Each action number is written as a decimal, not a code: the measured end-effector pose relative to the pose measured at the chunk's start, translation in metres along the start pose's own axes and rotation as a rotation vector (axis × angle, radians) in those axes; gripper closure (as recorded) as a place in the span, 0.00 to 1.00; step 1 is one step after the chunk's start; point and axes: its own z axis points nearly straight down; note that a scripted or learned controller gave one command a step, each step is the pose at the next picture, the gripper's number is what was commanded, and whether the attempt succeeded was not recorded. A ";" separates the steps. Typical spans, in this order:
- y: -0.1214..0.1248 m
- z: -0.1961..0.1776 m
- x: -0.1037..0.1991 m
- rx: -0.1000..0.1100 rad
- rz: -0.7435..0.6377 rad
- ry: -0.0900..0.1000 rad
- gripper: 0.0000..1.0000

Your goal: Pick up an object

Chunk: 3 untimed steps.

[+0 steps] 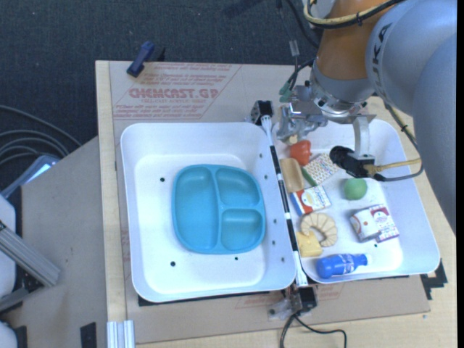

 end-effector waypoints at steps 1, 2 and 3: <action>-0.050 0.022 -0.024 0.000 0.004 -0.003 1.00; -0.090 -0.022 -0.011 0.000 0.002 -0.001 1.00; -0.125 -0.038 0.009 0.001 0.002 -0.001 1.00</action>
